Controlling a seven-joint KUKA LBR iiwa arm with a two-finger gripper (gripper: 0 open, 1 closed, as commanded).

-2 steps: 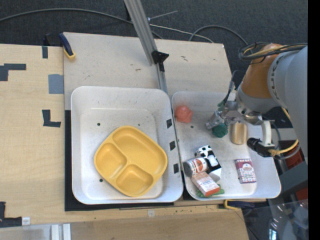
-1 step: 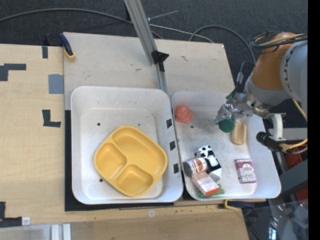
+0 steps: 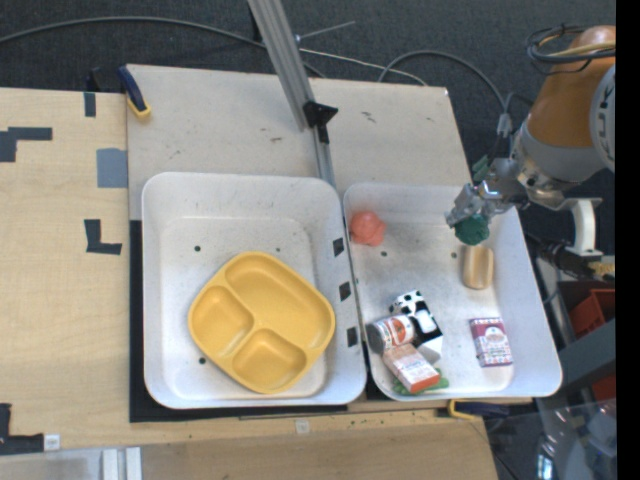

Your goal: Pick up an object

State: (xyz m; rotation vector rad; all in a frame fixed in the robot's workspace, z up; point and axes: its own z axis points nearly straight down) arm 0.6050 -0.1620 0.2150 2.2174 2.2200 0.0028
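Note:
My gripper [image 3: 468,212] hangs over the far right part of the right bin [image 3: 535,298], on the grey arm with its orange band. A small dark green object [image 3: 472,232] sits right at the gripper's tip; I cannot tell whether it is held. Just below it lies a tan cylinder [image 3: 477,266]. A pink ball [image 3: 368,228] rests at the bin's far left. Toward the front are a black-and-white toy [image 3: 415,312], a small can [image 3: 391,333], an orange box [image 3: 413,370] and a maroon packet [image 3: 490,341].
The left bin [image 3: 160,268] holds a yellow divided tray [image 3: 262,320]. A slanted metal pole [image 3: 285,48] rises from behind the bins' shared wall. Cables run across the dark floor at the back.

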